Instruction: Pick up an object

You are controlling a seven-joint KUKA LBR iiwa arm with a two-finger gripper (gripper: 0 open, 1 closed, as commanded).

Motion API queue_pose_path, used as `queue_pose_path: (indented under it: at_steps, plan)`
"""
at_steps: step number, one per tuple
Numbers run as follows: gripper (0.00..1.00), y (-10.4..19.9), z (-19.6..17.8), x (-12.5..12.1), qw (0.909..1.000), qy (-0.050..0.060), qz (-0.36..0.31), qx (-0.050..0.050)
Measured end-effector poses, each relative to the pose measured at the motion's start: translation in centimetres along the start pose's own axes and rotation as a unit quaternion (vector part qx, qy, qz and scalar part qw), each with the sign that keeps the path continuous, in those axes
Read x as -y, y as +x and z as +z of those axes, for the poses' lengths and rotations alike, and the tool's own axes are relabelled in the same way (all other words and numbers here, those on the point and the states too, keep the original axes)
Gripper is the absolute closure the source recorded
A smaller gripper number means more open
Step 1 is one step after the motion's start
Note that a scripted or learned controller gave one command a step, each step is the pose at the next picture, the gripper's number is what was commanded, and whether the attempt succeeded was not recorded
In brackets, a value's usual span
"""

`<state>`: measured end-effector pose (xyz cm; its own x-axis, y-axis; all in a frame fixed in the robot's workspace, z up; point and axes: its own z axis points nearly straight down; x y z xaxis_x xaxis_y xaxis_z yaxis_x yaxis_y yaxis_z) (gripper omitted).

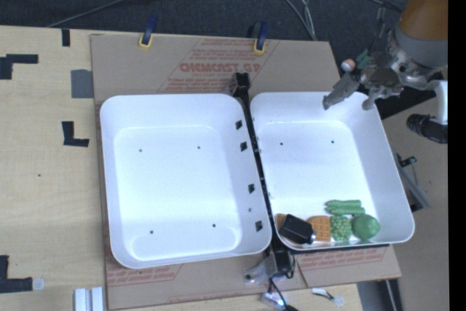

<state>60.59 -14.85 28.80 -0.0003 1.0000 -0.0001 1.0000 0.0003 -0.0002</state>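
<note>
While its arm [426, 18] reaches from the right, the open pincer [352, 100] hovers over the right bin's [393, 171] far rim.

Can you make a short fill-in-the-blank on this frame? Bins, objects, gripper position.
1. All the objects lie in the ___ bin as the camera sees it.
2. They cluster along that bin's ___ edge, nearest the camera.
3. The black object lies at the ___ end of the row, and the green ball at the other.
4. The gripper is above the right bin's ___ rim, away from the objects.

Missing words: right; bottom; left; top
</note>
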Motion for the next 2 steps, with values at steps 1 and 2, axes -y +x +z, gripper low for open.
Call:
queue_pose_path:
  at_steps: [1, 2]
  plan:
    - [0.00, -3.6, 4.9, -6.6, 1.0000, 0.002, 0.001, 0.000]
    - [0.00, -6.2, 11.5, -6.5, 1.0000, 0.003, 0.001, 0.000]
